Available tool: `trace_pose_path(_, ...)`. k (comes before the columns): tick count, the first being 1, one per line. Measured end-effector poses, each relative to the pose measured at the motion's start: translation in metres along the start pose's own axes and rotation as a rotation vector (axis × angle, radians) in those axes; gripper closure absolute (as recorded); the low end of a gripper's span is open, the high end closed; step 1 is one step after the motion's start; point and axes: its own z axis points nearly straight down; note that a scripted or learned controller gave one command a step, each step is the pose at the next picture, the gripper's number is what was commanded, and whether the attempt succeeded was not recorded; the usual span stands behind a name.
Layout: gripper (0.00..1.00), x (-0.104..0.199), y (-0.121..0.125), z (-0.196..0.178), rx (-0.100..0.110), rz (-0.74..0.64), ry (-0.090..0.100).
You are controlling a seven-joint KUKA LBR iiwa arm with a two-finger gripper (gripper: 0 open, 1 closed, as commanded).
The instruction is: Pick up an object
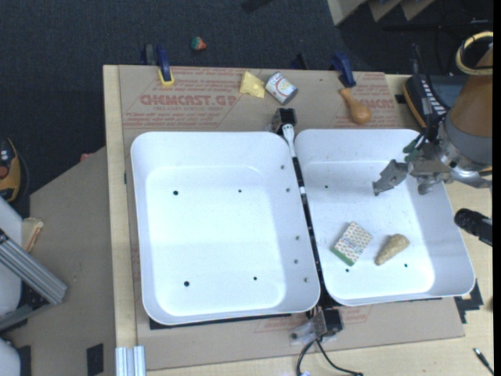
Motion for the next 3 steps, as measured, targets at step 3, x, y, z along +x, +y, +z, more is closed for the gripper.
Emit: trace_pose_path(3,0.0,0.088,0.028,-0.32,-0.016,-0.005,-0.002)
